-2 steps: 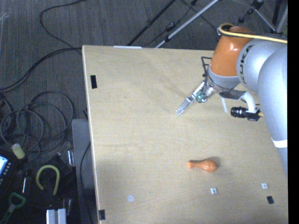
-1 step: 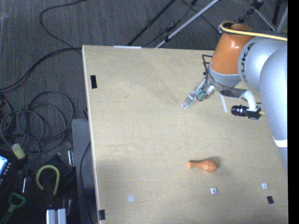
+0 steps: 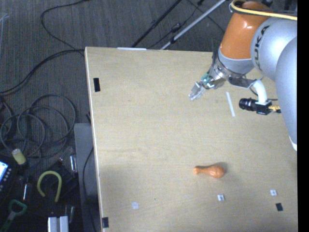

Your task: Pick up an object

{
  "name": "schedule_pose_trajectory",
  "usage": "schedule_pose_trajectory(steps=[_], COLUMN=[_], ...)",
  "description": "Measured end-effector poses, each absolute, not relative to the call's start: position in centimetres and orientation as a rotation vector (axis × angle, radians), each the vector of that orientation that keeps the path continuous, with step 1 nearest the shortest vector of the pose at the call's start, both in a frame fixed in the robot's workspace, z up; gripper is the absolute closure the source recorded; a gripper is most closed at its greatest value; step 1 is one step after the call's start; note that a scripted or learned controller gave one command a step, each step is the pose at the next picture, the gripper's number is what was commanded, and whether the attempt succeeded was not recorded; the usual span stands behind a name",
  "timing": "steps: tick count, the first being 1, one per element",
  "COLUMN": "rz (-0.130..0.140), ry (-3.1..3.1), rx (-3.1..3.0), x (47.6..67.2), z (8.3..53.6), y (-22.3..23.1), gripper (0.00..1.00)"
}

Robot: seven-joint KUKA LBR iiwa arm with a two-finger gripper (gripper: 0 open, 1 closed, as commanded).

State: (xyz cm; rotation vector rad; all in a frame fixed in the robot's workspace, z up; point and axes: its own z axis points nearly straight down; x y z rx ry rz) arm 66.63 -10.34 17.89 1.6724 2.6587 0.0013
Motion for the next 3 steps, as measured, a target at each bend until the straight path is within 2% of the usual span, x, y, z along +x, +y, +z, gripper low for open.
schedule_pose_trajectory(steps=[1,2,3], rz=[-0.003,0.001,0.003], ry=[2.368,2.784,2.74], rx=[2.065,1.46,1.537], x=[66.8,54.1,57.8], z=[17.7,10.1,16.3], y=[-11.0,-16.7,-12.9], gripper=[1.0,1.0,1.0])
